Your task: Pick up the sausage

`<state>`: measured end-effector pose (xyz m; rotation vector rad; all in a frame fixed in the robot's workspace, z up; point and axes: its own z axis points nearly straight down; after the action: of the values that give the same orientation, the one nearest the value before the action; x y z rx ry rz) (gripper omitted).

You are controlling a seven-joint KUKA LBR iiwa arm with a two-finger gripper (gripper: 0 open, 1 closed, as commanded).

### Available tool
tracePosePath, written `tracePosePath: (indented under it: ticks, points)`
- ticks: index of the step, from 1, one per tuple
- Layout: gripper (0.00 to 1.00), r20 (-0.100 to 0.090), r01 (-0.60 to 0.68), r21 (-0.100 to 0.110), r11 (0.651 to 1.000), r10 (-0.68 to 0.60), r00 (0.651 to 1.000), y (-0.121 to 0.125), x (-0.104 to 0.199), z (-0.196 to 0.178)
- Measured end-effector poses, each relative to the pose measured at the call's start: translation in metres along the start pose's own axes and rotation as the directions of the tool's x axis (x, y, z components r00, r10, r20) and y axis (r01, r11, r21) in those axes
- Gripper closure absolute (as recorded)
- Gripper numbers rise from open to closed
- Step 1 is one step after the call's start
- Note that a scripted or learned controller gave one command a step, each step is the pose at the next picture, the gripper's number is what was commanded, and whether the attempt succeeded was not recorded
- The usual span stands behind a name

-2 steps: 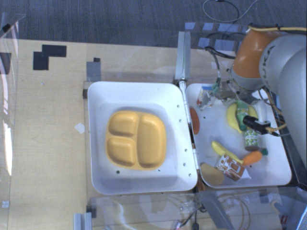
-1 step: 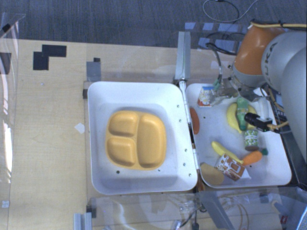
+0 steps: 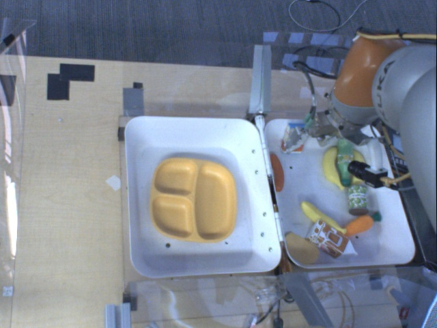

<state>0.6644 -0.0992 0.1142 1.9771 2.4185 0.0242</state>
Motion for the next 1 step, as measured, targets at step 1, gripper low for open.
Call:
tracePosePath:
  ticks: [1]
  points:
    - [0.00, -0.001, 0.029, 0.016, 0.999, -0.029, 1.000, 0.0070, 0.0050, 0.0259]
